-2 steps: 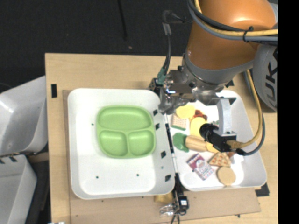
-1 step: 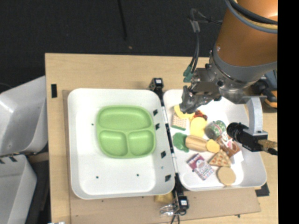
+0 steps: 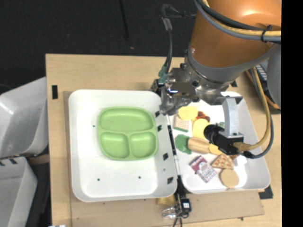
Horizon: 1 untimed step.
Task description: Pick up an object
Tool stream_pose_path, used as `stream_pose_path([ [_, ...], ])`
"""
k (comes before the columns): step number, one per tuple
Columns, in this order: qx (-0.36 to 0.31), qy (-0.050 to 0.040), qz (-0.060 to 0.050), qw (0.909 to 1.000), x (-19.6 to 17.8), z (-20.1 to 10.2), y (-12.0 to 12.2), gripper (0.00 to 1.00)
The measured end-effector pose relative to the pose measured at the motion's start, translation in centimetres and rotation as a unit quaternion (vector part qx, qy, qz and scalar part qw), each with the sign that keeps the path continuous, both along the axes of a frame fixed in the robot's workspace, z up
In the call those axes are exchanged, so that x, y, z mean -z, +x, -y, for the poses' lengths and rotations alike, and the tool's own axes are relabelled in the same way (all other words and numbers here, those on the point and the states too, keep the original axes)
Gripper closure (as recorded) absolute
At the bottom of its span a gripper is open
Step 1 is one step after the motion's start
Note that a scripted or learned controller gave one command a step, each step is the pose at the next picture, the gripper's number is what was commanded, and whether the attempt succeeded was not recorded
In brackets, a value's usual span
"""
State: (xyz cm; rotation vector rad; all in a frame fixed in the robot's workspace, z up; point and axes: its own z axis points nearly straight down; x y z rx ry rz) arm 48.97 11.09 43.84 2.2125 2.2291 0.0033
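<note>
Camera view: left bin (image 3: 80, 174) holds a green three-compartment plate (image 3: 127, 132), center-left of frame. Right bin (image 3: 255, 176) holds a pile of toy food at center-right: yellow pieces (image 3: 188, 112), a cracker (image 3: 182, 123), a bread roll (image 3: 199, 144), a green leafy piece (image 3: 182, 142), a pizza slice (image 3: 223, 161), a pink packet (image 3: 202, 169), a round cookie (image 3: 230, 178). Arm (image 3: 232, 27) fills upper right; gripper (image 3: 166, 104) hangs low at the bins' shared edge, just above the cracker. Cannot tell its state. Nothing seen held.
</note>
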Motion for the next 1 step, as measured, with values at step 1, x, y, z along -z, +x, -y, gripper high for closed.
stream_pose_path([
  [1, 0.006, -0.0017, -0.001, 1.0, 2.97, 5.83, 0.03, 1.0],
])
